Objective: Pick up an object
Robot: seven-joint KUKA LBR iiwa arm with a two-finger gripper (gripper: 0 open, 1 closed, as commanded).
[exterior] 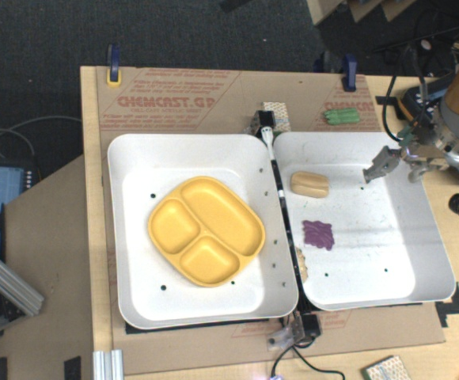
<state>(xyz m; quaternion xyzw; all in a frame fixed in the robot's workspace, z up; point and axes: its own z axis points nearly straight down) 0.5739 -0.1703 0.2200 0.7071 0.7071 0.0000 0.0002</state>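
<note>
Bins: two shallow white bins sit side by side on a printed board; the left bin [127, 236] holds a yellow divided tray [206, 229], the right bin [419, 267] holds the small pickable items.
Targets: a tan bread-like piece [309, 184] lies near the right bin's upper left corner; a flat purple piece [318, 234] lies below it, well apart from the tan one.
Spacing: both small items lie loose and separate, which I judge leaves room for fingers to come down around either.
Gripper: the gripper [381, 165] hangs over the right bin's upper edge, to the right of the tan piece and apart from it; nothing sits between its fingers, and whether they are spread or closed I cannot tell.
Clamps: blue clamps [114, 66] at the top corners pin the board [190, 93] so it stays put.
Writing: the board reads "CHEMCAST GP" in red; smaller print is unreadable.
Extras: a green object [341, 117] rests on the board above the right bin.
</note>
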